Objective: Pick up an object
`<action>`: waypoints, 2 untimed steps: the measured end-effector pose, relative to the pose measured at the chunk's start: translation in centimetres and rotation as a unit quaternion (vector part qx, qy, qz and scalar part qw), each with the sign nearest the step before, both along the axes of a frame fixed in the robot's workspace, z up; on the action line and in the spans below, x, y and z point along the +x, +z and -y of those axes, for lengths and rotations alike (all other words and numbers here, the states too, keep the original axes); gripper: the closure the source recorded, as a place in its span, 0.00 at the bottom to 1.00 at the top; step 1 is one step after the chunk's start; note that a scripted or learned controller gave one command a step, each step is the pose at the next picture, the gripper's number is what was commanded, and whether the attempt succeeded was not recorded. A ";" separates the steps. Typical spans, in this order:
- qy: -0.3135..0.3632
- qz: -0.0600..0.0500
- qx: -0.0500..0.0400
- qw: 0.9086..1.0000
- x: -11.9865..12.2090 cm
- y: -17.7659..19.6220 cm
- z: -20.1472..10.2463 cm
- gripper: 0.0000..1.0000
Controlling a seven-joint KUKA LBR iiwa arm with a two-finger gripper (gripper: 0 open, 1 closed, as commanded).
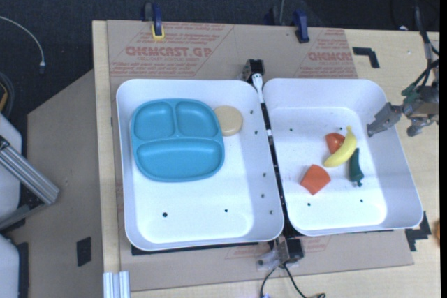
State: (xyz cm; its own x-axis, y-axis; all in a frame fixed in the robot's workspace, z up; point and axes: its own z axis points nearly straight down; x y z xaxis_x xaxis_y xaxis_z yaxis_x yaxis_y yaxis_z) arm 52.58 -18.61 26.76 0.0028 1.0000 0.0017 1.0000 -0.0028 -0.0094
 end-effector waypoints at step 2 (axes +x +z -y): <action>0.001 0.001 0.000 1.000 -0.4 -5.7 -0.4 0.00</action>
